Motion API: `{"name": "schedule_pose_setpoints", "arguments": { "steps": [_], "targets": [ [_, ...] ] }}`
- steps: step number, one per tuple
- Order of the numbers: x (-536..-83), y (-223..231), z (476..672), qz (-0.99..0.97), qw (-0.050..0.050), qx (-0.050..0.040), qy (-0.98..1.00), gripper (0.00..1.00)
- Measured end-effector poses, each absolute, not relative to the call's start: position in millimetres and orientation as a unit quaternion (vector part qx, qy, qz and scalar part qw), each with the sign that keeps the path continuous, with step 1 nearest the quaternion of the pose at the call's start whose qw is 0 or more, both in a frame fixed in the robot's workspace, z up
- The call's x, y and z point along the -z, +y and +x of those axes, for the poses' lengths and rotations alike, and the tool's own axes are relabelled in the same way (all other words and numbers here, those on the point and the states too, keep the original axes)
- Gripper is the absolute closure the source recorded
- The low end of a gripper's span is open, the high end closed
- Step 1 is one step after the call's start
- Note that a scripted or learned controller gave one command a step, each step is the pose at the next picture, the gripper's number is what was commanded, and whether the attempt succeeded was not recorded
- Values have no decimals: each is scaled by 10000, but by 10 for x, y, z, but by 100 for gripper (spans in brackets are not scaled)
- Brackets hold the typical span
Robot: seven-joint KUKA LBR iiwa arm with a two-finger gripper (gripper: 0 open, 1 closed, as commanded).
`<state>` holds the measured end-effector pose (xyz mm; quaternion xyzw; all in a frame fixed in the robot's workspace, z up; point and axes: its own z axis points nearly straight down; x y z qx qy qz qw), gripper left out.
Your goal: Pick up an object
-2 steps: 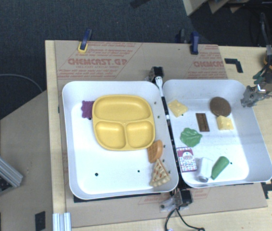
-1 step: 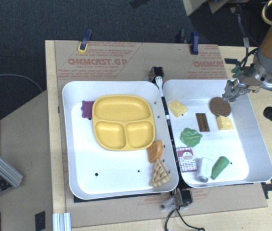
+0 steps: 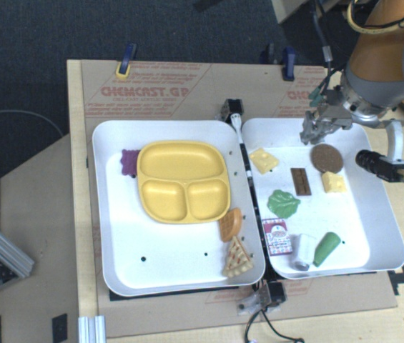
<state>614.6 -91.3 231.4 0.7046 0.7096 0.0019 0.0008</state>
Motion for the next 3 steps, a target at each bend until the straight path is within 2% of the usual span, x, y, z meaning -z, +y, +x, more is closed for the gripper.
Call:
{"name": "schedule_pose_setpoints", "arguments": {
  "steps": [1,2,3],
  "targets": [
    [-2246,-310,6135,7047,-21,-4,7095,100],
    [-2334,173,6251,7048,7,-19,7094,100],
    [-2340,768,6272,7047,2,-20,7095,100]
  ]
}}
